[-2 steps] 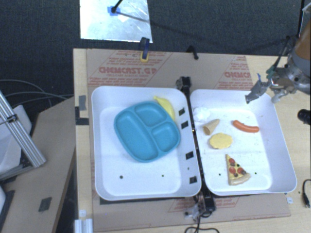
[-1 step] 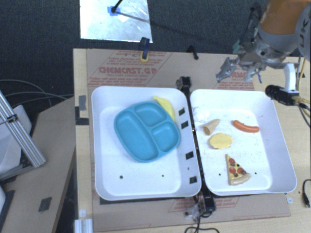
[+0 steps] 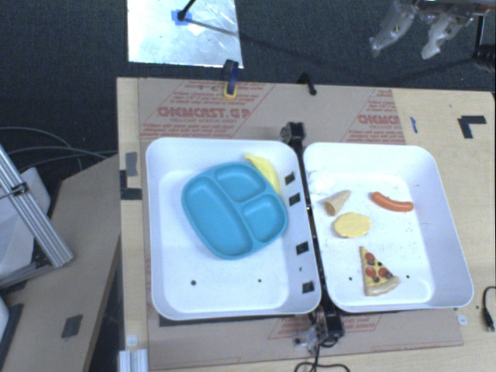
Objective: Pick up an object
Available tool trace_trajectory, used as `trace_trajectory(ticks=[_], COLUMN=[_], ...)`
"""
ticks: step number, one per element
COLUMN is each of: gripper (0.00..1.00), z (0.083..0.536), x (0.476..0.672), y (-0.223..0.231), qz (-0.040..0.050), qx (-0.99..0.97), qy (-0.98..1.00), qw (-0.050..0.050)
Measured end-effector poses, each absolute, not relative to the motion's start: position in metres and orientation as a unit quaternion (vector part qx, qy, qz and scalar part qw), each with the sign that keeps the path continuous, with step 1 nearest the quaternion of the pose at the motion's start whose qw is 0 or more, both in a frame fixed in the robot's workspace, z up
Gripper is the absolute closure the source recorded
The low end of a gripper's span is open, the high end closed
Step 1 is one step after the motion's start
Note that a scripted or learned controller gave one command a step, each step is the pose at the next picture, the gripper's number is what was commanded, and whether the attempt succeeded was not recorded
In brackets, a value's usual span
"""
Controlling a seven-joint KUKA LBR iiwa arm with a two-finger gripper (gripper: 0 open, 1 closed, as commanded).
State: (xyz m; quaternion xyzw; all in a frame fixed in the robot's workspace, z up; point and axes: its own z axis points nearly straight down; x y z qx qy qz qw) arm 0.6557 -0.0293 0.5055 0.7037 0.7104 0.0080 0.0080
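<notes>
In the right bin (image 3: pixel 442 208) lie a red sausage (image 3: pixel 391 201), a tan cone-shaped piece (image 3: pixel 337 201), a round yellow disc (image 3: pixel 353 225) and a pizza slice (image 3: pixel 377 271). A blue divided plate (image 3: pixel 232 209) sits in the left bin (image 3: pixel 167 208), with a yellow banana (image 3: pixel 265 170) tucked against its far edge. My gripper (image 3: pixel 415 39) hangs high at the top right, beyond the far edge of the bench, well away from both bins. Its two fingers stand apart with nothing between them.
A shiny square sheet (image 3: pixel 184 20) lies beyond the bench at the top left. A black divider with clips (image 3: pixel 302 208) runs between the bins. Aluminium framing (image 3: pixel 27 208) stands at the left. Brown cardboard (image 3: pixel 271 107) lines the bench under the bins.
</notes>
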Motion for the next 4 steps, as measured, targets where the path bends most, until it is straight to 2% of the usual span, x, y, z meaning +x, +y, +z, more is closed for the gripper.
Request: trace_trajectory(ticks=[1, 2, 3, 4], gripper=[0.0, 1.0, 1.0, 1.0], z=[0.412, 0.429, 0.533, 0.536], x=[0.669, 0.669, 0.668, 0.652], y=[0.052, 0.046, 0.036, 0.11], qz=[-0.0008, 0.0019, 0.0052, 0.0023], qx=[0.703, 0.704, 0.705, 0.703], qy=[0.711, 0.71, 0.709, 0.711], qw=[-0.003, 0.002, 0.005, 0.0])
